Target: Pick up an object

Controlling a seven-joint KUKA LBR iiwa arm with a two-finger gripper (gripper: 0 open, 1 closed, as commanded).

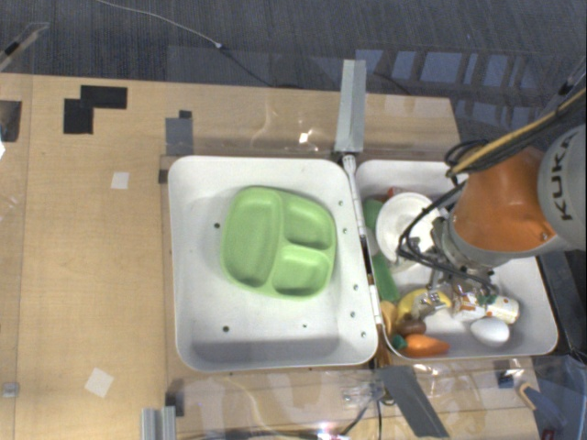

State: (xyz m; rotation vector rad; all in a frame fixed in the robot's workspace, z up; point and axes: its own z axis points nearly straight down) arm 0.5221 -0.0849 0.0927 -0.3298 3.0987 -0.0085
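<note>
Gripper [456,298]: low in right bin [547,328], fingers' state cannot be told. Egg [490,331] at its 4 o'clock, carrot [426,344] at 7 o'clock.

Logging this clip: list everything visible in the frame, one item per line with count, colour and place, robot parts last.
bins: two, white, side by side on the bench.
divided plate: one, light green, three compartments, middle of the left bin.
round dish: one, white, upper part of the right bin, partly under the arm.
green item: one, long, along the right bin's left wall; type unclear.
carrot-like item: one, orange, near edge of the right bin.
egg-like item: one, white, near right corner of the right bin.
small mixed items: several, yellow and brown, too cluttered to name.
arm: one, grey with orange band, over the right bin.
</note>
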